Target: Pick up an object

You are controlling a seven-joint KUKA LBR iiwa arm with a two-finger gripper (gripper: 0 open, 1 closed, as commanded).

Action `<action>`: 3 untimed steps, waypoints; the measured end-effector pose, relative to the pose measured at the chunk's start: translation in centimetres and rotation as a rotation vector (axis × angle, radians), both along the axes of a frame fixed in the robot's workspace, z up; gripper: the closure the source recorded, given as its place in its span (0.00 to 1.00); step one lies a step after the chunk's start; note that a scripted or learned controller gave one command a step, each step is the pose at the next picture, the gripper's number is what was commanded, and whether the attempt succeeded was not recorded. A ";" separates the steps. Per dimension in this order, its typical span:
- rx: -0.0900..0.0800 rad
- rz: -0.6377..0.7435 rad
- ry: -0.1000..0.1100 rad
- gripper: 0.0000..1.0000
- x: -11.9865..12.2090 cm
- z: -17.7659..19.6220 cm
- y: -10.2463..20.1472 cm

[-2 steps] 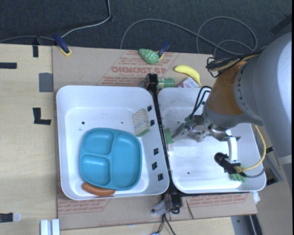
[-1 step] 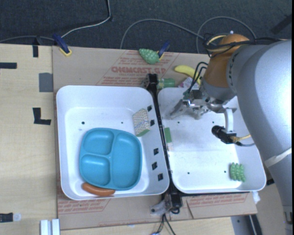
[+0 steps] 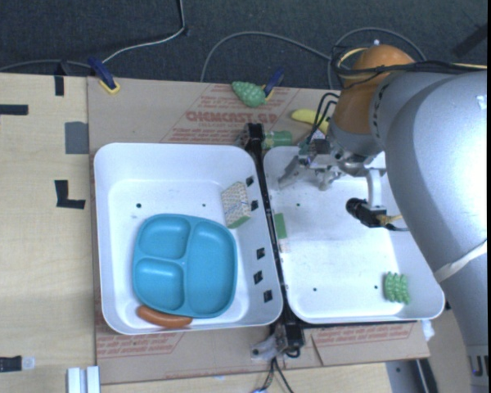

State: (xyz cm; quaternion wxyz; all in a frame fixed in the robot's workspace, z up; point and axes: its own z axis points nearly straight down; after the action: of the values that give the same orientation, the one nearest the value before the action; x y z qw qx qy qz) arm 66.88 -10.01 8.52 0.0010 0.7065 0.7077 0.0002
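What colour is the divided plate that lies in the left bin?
The divided plate is light blue, as the camera view shows clearly.

right bin floor open — green piece cornered

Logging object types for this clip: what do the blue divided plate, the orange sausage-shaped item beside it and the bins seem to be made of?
Blue divided plate: probably moulded plastic, smooth with a soft sheen and rounded compartment ridges.
Orange sausage-shaped item: likely a plastic or rubber toy, uniform colour and glossy; which of the two is unclear.
Left bin and right bin: thin white plastic by the look, matte, with rolled rims and small dark holes.
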 end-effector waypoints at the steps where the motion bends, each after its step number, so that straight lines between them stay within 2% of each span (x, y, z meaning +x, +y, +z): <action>1: -0.002 -0.001 0.001 0.00 0.0 0.0 0.5; 3: -0.002 -0.001 0.001 0.00 0.0 0.0 0.6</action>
State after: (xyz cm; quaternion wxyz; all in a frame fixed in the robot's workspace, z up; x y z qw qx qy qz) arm 66.85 -9.45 8.51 0.0014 0.7067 0.7075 -0.0007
